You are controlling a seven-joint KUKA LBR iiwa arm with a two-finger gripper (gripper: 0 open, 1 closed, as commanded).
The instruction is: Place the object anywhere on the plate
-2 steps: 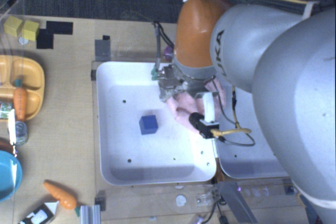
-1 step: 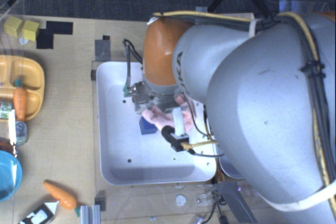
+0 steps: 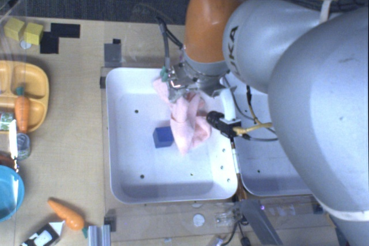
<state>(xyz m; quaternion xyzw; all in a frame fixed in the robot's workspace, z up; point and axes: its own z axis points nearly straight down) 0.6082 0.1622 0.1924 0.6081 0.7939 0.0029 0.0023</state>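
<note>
The pink cloth (image 3: pixel 190 124) is the likeliest task object. It lies in the left bin (image 3: pixel 115 141), bunched up under the gripper (image 3: pixel 183 89) and trailing down towards the bin's right wall, with its lower edge just beside a small blue cube (image 3: pixel 163 137). The cloth's upper folds reach right up to the gripper, but the wrist hides the contact, so I cannot tell whether the gripper is clamped on the cloth or merely above it.

Judging by its creases, the cloth is light, soft and limp. It will sag and swing when lifted, and a pinch on one thin layer could slip free. A thick gathered fold near its top looks like the best place to take hold. It is not fragile, so a firm squeeze should do no harm.

The bin floor is smooth white plastic with low walls, which a dangling tail could drag over. To the left, on the wooden bench (image 3: pixel 69 152), sits a yellow divided plate (image 3: pixel 31 80) with a toy carrot (image 3: pixel 22 114) on it, well apart from the bin. A blue dish (image 3: pixel 8 193) sits lower down at the edge. The yellow plate's upper compartments offer open room, and a draped cloth needs little precision
</note>
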